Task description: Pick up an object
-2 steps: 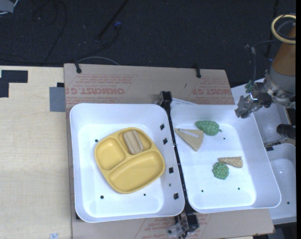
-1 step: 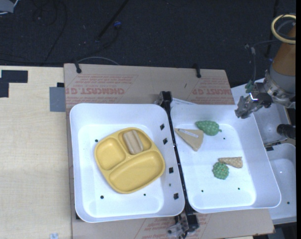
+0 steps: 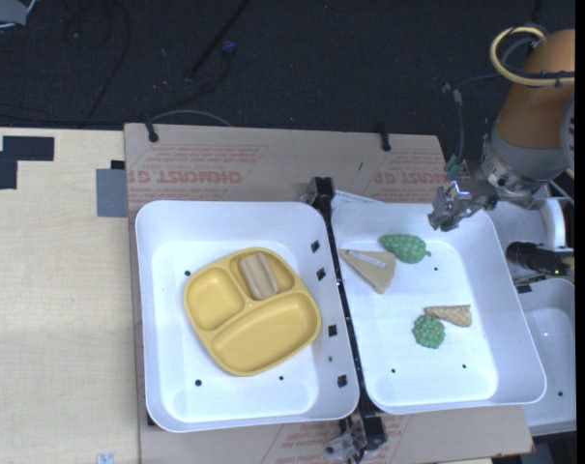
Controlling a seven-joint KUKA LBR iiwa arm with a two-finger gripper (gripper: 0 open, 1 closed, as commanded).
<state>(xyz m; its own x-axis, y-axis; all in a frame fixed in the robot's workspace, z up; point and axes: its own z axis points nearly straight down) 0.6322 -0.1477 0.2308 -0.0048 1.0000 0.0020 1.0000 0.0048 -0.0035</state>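
We see the gripper at the upper right of the frame, above the right bin's far corner; whether its jaws are apart or together we cannot tell. Below and left lie a green cluster, a tan wedge, another green piece touching a small wedge. The left bin holds a yellow divided plate.

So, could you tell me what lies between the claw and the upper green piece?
In the camera view, bare white bin floor separates the claw from the green piece.
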